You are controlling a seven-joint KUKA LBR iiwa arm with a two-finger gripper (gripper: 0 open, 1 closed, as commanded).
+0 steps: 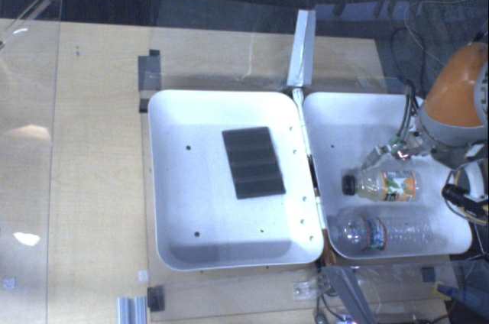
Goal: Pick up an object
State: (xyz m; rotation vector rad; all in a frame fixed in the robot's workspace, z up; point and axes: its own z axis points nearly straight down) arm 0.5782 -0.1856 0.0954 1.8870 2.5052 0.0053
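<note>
Right bin [336, 124] is holding two bottles; left bin [176, 162] is carrying a dark ribbed pad [253, 162] lying flat near its middle. The small bottle [382, 186], amber liquid inside, dark cap, coloured label, is lying on its side mid-bin, long axis running roughly left-right across the view, cap pointing toward the divider between the bins. The clear bottle [380, 232] is lying just below it, close to the near wall, also on its side and roughly parallel, blue label band around its middle; which end carries its cap is hard to make out. The gripper [396, 149] is hanging just above the small bottle's upper edge, near its label end, nothing visibly between the tips; whether the tips are spread or closed I cannot tell at this size. Judging handling: the small bottle is looking partly filled, so moderately weighty, stiff-walled, smooth and prone to rolling. Best hold is probably across the body at the label, squeezing across the short axis, not along it. The clear bottle is looking near empty, light, thin-walled, likely denting and slipping under a pinch.
</note>
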